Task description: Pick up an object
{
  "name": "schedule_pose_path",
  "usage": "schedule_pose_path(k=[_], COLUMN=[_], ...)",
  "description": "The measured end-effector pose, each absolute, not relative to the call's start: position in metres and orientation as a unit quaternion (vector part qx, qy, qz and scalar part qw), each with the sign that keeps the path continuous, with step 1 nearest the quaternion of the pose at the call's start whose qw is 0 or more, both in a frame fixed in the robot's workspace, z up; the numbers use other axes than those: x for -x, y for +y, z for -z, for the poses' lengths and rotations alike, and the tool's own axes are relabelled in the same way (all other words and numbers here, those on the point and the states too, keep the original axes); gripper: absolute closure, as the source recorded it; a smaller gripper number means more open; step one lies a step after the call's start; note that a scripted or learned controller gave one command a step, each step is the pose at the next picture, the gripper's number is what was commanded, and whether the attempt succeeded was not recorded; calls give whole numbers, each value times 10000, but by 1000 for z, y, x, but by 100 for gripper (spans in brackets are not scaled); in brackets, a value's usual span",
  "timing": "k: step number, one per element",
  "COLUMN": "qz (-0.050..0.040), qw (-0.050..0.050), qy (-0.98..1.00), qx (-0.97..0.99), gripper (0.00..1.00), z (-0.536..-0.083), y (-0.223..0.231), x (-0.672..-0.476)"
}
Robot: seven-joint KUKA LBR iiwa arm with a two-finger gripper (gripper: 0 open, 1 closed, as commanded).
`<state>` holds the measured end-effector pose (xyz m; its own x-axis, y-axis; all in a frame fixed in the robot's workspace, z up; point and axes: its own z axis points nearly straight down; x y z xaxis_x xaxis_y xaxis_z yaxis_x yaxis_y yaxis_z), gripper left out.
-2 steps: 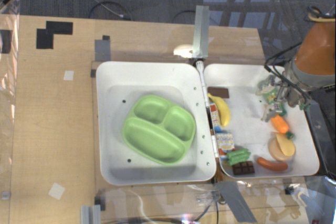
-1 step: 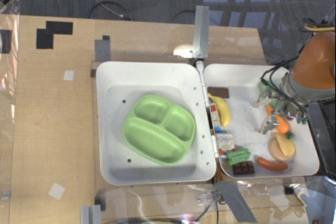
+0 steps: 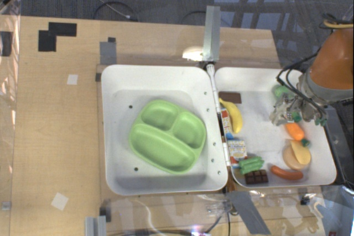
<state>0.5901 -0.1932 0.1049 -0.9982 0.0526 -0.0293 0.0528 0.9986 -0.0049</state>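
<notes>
Carrot [image 3: 295,131]: small orange toy piece lying on the floor of the right bin [image 3: 260,91], toward its right side, just below the end effector [image 3: 293,112] and the nearest candidate for the pick. Whether the end effector is wide or narrow I cannot tell; nothing is visibly held. Neighbours, working outward: a tan rounded piece [image 3: 297,155] just below the carrot; a sausage [image 3: 286,173] near the bin's front wall; a chocolate bar [image 3: 256,177] and a green item [image 3: 251,164] at the front left; a small carton [image 3: 237,147]; a banana [image 3: 233,115] along the divider side. Left bin [image 3: 119,83]: holds a green divided plate [image 3: 168,135]. Both bins stand on the counter [image 3: 55,135]. Handling note: the carrot lies at a slant, so closing across its narrow width, centred on the body and clear of the tan piece, looks the soundest approach; a straight descent should keep it from rolling aside.
</notes>
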Motion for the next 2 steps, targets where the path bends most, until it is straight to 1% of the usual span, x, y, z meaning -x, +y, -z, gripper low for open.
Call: schedule_pose_path(k=[1, 2], qz=[25, 36], qw=[138, 192], qy=[9996, 9995], qx=[-259, -237], gripper=[0, 100], z=[-104, -118], y=[-193, -192], x=[-590, -593])
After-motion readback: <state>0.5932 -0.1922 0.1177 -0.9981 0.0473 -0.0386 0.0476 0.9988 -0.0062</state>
